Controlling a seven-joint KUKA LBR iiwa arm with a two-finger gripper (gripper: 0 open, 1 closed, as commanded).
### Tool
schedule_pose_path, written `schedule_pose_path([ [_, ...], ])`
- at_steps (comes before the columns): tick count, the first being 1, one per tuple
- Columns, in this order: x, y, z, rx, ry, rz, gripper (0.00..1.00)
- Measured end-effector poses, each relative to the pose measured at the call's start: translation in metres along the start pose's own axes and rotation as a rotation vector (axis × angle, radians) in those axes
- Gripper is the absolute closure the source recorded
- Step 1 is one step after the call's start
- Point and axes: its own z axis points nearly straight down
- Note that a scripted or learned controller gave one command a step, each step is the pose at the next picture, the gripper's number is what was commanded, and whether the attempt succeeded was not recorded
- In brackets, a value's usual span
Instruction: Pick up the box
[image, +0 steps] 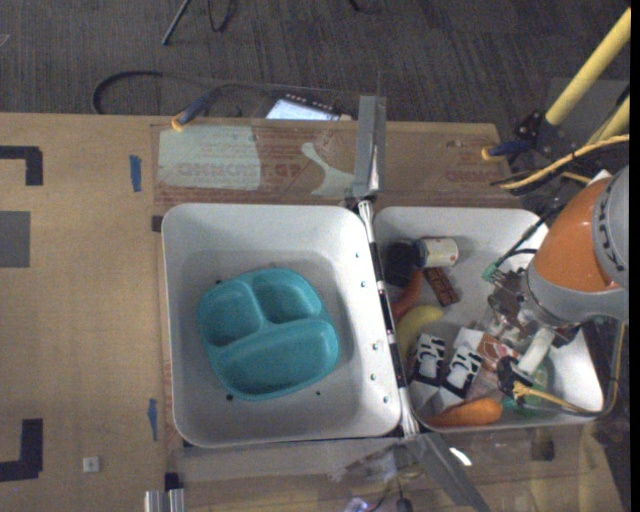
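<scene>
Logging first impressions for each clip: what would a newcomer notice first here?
A teal tray with three compartments lies alone in the left bin. The right bin is cluttered: a box, a carrot, a lemon. The grey and orange arm reaches in from the right, over that clutter.

Grey arm (615, 215), orange band (572, 250) (rounded, glossy), dark wrist cables

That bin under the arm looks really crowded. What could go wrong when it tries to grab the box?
The box lies packed among a carrot, a yellow fruit and other bits in the right bin, so the gripper might catch a neighbour instead, or knock things aside. The box also lies tilted against the clutter, so it could slip from the grip.
</scene>
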Motion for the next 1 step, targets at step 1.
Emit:
schedule_pose_path([
  [1,0.0202,0.0016,0.0014,0.0,-0.003,0.424,1.0],
])
